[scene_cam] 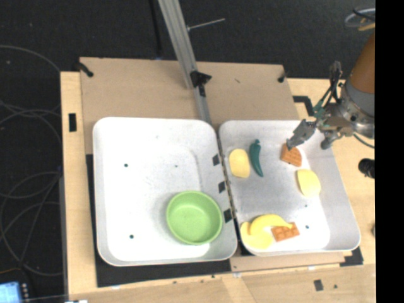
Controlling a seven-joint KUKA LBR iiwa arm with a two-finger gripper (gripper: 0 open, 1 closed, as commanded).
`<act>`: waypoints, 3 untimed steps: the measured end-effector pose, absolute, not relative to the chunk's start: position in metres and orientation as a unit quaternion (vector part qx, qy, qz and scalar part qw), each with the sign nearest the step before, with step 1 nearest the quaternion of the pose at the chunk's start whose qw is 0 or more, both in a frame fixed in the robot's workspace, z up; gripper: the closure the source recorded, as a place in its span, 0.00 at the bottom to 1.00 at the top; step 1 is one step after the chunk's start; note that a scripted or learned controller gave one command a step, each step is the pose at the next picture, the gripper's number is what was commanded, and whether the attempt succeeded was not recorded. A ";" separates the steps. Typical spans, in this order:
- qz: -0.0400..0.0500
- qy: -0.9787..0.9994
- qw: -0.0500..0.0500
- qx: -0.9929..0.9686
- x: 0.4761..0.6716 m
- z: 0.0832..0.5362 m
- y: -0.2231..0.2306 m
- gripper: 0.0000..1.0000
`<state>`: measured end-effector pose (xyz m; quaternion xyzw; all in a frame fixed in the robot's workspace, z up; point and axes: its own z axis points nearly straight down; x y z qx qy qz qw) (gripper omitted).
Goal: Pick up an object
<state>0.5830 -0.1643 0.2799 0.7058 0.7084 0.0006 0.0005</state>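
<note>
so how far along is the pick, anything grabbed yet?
Done: the gripper has reached the right bin, at its far right corner. In hand: nothing visibly; one finger sits right above the orange waffle piece, which lies on the bin floor. Left: grasp and lift. The green pepper, yellow pieces and the green bowl in the left bin lie untouched.

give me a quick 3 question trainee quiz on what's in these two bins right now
1. True or false: the green bowl sits in the left bin.
2. How many orange waffle pieces lie in the right bin?
3. Which item lies closest to the gripper: A) green pepper B) upper waffle piece C) green bowl?

Key: 1 true. 2 two, the second being the lower waffle piece, resting against a yellow item. 3 B.
</note>
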 end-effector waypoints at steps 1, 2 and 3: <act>0.001 0.708 0.000 0.706 0.583 0.280 -0.164 0.00; -0.002 0.707 -0.001 0.707 0.583 0.218 -0.170 0.00; -0.002 0.707 -0.002 0.707 0.580 0.154 -0.168 0.00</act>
